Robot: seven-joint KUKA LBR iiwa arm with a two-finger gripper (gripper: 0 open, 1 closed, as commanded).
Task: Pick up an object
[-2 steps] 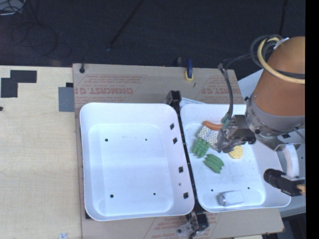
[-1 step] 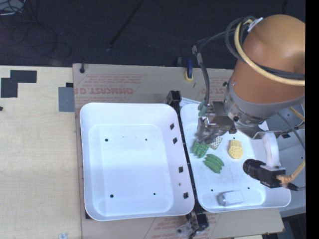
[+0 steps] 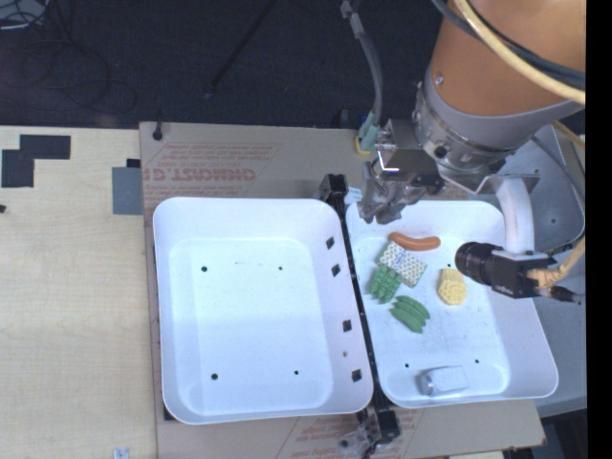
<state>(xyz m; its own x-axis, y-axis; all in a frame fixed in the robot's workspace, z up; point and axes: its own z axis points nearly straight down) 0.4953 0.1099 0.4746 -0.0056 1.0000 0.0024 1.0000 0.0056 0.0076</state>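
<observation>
The table point(image 3: 67, 285) carries two shallow white bins side by side on a cardboard sheet point(image 3: 239, 161). The left bin point(image 3: 172, 256) holds nothing that can be made out; all pickable items sit in the right bin point(image 3: 535, 361), which suggests it serves as the source and the left as the destination.

The arm point(image 3: 507, 55) comes in from the right edge and hangs over the far left corner of the right bin. The hand point(image 3: 387, 208) points down near that corner, just beside the divider between the bins. Whether the hand is spread or closed cannot be told, and nothing is seen held in it.

Candidate objects cluster in the far half of the right bin:
- an orange sausage-shaped piece point(image 3: 414, 242), nearest the hand, lying flat and apart from it;
- a checkered white block point(image 3: 404, 263), just beside a green ridged piece point(image 3: 384, 283);
- a green pod point(image 3: 411, 313), nearer the middle;
- a yellow corn-like piece point(image 3: 451, 287), toward the right edge;
- a pale grey item point(image 3: 440, 382), alone near the front edge.

Judgement: the pick is not yet made; the hand's position favours the sausage piece.
</observation>
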